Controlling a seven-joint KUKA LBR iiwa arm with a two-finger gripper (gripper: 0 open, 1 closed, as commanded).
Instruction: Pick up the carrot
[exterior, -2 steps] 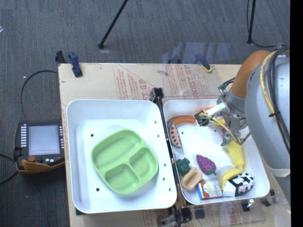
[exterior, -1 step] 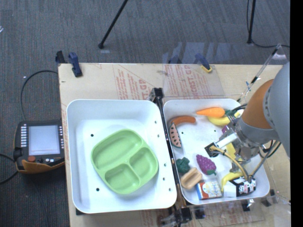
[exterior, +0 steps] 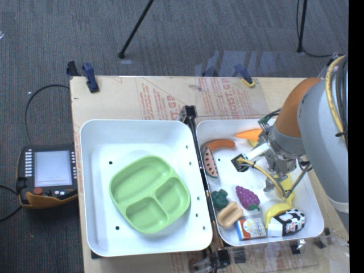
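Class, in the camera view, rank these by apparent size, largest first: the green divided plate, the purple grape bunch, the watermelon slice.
1. Green divided plate, by far.
2. Red watermelon slice.
3. Purple grape bunch, only slightly smaller; these two are nearly alike.

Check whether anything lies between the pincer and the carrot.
Nothing visible does. The carrot lies at the right bin's far edge, partly hidden by the arm's wrist. The pincer hangs just in front of it, over bare bin floor; the sausage lies off to the side.
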